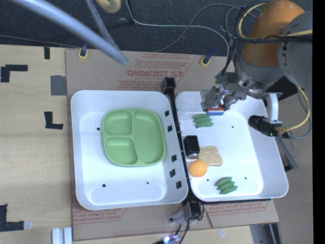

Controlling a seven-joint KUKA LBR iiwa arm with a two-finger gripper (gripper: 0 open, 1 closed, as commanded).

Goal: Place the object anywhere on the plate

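Pale wood counter [30,151] runs under a brown cardboard sheet [152,70] that carries two shallow white bins side by side. On the cardboard, red print above the bins seems to read "CHEMCAST GP"; the smaller lines around it are too blurred to make out.

The left bin [86,187] holds a green plate [134,138] with three compartments, sitting toward the upper middle, with bare white floor all around it, widest along the near edge.

The right bin [254,161] holds the loose things: a green pea pod [203,120] near its upper left corner, a tan bread-like piece [212,156] and an orange ball [198,169] touching each other against the left wall, and a second green pod [226,185] near the front edge. The middle and right of that bin floor are open.

The arm [274,34] reaches in from the right, and its tool [216,104] hangs over the upper left corner of the right bin, just above the first pea pod. Something small, red and blue shows at its tip, but I cannot tell whether the fingers are closed on it.
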